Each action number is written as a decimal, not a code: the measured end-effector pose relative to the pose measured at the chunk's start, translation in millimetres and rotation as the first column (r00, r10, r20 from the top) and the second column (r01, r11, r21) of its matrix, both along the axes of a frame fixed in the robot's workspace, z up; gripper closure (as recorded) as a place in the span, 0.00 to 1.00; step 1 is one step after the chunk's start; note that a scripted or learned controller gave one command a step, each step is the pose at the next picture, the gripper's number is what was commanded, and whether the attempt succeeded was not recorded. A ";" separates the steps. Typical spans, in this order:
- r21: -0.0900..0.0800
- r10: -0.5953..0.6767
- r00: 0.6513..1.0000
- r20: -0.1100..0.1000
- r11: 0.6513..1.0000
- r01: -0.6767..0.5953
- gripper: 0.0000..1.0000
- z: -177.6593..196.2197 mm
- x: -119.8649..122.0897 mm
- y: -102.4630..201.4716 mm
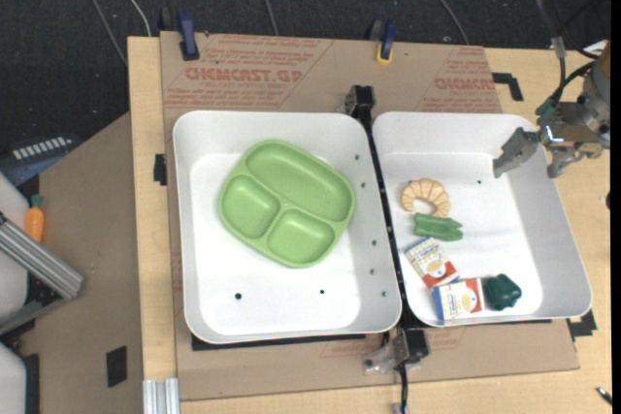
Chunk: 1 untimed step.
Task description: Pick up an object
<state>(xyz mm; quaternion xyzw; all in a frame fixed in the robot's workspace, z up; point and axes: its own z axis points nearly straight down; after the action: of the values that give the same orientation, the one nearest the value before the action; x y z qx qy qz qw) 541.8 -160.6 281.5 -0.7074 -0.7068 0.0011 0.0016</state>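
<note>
The tool [535,153] is hovering over the upper right corner of the right bin [485,136], its two fingers spread open and gripping nothing. The nearest thing, the croissant [426,196], is lying down and to the left of the tool, well apart from it. The green pepper [439,228] is sitting just below the croissant, its long axis running roughly left to right. Reaching either probably means travelling leftward and descending.
</note>
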 end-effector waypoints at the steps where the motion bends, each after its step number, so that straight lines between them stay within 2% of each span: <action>1: -0.001 0.001 1.000 0.005 1.000 -0.001 0.00 2.2 0.8 0.1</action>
<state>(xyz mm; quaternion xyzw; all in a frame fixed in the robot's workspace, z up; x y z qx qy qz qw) 542.6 -160.5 283.7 -0.7071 -0.7071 -0.0002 -0.0003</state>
